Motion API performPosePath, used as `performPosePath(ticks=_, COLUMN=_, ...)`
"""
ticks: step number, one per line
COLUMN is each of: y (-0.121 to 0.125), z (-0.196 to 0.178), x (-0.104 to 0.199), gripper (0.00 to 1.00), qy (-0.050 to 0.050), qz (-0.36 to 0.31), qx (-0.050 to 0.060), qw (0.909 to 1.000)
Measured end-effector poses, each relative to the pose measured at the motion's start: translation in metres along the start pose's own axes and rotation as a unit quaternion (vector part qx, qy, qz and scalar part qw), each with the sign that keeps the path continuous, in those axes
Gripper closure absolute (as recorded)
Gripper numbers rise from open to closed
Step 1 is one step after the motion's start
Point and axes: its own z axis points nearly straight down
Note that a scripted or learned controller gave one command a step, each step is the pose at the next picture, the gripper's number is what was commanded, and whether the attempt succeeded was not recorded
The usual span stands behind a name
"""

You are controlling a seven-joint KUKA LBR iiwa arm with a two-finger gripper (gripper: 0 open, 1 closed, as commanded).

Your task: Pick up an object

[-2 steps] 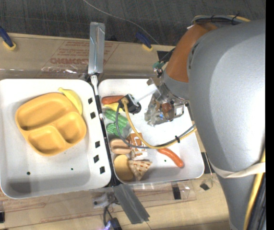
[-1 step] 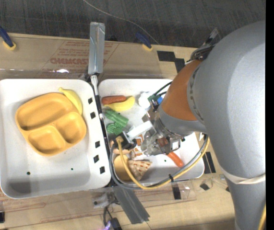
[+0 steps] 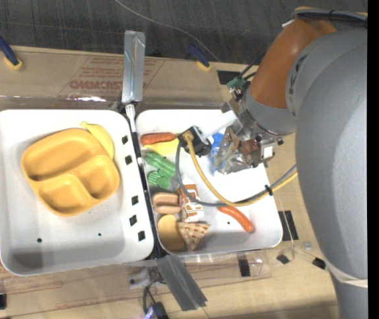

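Red chili pepper [image 3: 237, 217] lies pointing lower right; tool [image 3: 232, 153] state unclear.

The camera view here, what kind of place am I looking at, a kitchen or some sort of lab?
Most likely a robotics lab bench rather than a kitchen: the robot arm reaches over two white bins, the toy food looks plastic, and clamps pin cardboard to the bench.

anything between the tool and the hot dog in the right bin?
Nothing solid that I can see. The tool sits in the right bin, upper right; the hot dog lies lower left. A yellow cable loops across the floor between them.
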Motion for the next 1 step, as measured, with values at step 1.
performPosePath(ticks=1, y=-0.0008, z=0.0017, x=-0.0004, gripper=0.00, qy=-0.002, qz=0.000, qx=0.001, qw=1.0000)
